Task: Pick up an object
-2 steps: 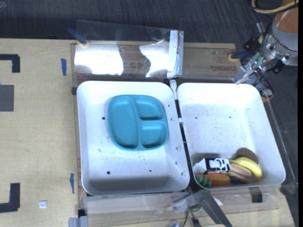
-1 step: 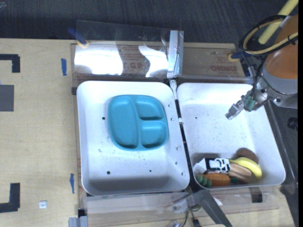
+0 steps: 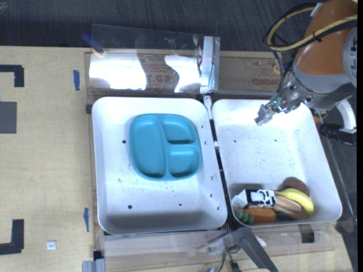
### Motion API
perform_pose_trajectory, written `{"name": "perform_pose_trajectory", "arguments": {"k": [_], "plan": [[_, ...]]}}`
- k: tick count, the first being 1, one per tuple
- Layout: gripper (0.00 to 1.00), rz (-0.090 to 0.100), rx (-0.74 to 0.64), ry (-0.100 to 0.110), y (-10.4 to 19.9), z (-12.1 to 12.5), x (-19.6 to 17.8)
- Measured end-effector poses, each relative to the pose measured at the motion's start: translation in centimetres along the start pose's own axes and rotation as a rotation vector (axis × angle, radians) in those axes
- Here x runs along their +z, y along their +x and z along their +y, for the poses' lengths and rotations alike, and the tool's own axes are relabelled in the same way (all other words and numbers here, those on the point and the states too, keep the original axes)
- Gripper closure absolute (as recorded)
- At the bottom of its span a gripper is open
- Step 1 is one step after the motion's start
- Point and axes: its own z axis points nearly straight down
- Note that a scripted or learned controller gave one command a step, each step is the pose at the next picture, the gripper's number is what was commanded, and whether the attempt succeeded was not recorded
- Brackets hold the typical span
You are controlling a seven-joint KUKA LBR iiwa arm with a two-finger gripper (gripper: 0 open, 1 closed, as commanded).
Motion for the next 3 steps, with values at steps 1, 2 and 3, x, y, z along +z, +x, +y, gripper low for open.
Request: {"name": "perform_pose_trajectory", "arguments": {"k": [1,2,3], "plan": [[1.0,0.003,-0.139,0.002,7.8,0.4,1.2],[1.0,0.0,0.098,-0.002,8.5,2.8,0.0],[1.0,0.001,-0.011,0.0,10.9,8.5,2.5]]}}
